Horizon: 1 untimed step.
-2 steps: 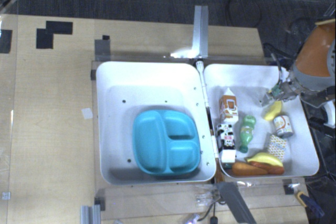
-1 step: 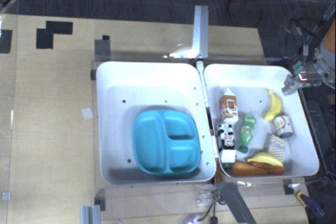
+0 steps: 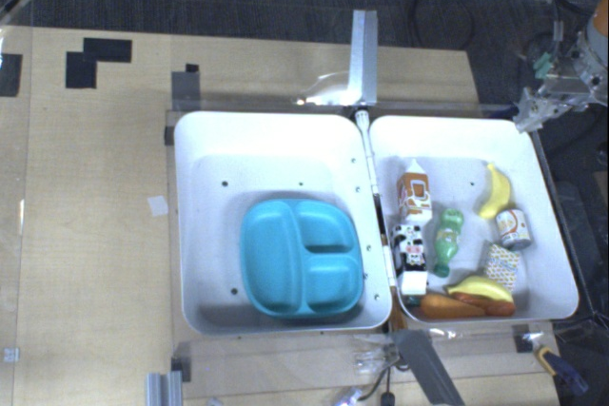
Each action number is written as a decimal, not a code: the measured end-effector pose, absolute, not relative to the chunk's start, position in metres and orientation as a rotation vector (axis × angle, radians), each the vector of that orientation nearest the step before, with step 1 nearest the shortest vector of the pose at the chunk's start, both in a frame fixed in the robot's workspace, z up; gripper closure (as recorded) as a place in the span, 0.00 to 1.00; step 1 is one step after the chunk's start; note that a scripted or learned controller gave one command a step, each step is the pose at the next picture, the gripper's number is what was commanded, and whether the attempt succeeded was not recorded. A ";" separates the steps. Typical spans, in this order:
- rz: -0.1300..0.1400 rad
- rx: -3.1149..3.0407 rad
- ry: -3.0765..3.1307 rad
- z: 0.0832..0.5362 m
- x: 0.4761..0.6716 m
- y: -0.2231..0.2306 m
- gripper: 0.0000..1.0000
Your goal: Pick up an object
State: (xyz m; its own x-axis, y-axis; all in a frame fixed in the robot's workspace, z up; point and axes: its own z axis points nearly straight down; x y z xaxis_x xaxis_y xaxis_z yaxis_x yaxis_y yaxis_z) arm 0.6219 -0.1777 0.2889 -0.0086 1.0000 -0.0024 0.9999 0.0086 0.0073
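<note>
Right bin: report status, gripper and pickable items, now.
Gripper at right bin's far right corner, above the rim, nothing seen between fingers. Bananas, green bottle, can untouched on the bin floor. Blue tray sits in left bin.

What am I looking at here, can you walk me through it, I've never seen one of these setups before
This is a robot workstation seen by one camera fixed above a wooden bench, looking down at a slant. Two shallow white bins sit side by side. The left bin holds a blue divided plate. The right bin holds a pile of small toy groceries: an upright orange and white bottle, a green bottle, a black and white carton, a banana near the back, a second banana at the front, a small can, a patterned packet and what looks like a hot dog. The robot arm's gripper is at the upper right, beside the right bin's far corner. It is too blurred to read in detail, and nothing shows in it. Its job is to pick up one of these objects.
</note>
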 end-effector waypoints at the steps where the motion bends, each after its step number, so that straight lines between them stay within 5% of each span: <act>1: 0.005 2.207 2.226 0.289 0.622 -0.178 0.00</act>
State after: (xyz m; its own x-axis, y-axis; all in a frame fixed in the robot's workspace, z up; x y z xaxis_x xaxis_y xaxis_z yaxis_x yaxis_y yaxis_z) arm 0.6218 -0.1777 0.2888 -0.0088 1.0000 -0.0025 0.9999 0.0088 0.0070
